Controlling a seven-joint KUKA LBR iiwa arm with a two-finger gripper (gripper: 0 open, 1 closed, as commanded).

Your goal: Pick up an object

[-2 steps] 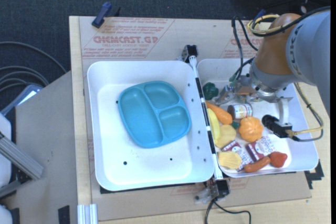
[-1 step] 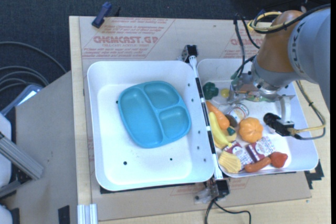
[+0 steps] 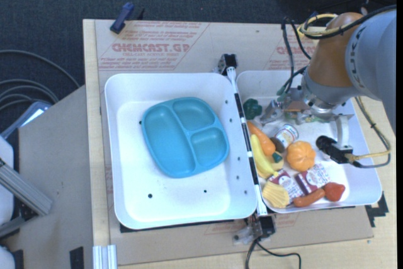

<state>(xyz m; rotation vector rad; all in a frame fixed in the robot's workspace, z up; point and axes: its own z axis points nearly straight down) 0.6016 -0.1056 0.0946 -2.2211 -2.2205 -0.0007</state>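
Observation:
The right bin [image 3: 373, 181] holds several toy foods. A green piece [image 3: 252, 108] lies at its back left, with a carrot [image 3: 262, 140] and a banana [image 3: 262, 162] along the left wall. A small can [image 3: 286, 135] and an orange [image 3: 300, 155] sit in the middle. At the front lie a yellow ridged piece [image 3: 275, 195], red-and-white packets [image 3: 303, 181], a sausage [image 3: 308, 198] and a red pepper [image 3: 334, 191]. My gripper [image 3: 288, 106] hangs low over the back of this bin, just behind the can and right of the green piece. Nothing is seen held in it.
The left bin [image 3: 176, 201] carries a blue divided plate [image 3: 184, 135]. The grey arm [image 3: 352, 60] crosses the right bin's back right corner. A small blue object [image 3: 121, 17] lies on the cardboard behind the bins.

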